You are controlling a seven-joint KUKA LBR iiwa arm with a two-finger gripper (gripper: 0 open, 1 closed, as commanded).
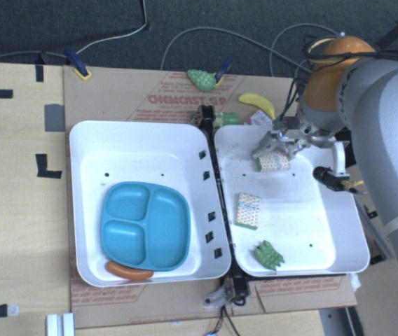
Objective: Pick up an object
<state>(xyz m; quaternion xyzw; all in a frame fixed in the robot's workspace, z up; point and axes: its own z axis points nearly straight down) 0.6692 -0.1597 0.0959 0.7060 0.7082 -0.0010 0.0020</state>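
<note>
The gripper is positioned at the far end of the right bin, directly above a small patterned block. Whether it is clamped on the block or standing apart cannot be determined, because the metal linkage covers the contact area.

The small patterned block is pale, roughly rectangular, with a fine dotted or checked print and a green edge on its left side. It lies on the right bin's floor, touching or just under the gripper.

A second patterned block, similar in print and with a green lower edge, lies nearer the middle of the right bin, close to its left wall. A green leafy toy lies toward the near end of the right bin.

Left of the right bin, the left bin contains a blue divided plate and an orange sausage toy at the plate's near edge.

Beyond the right bin's far wall, a yellow banana rests on the cardboard.
</note>
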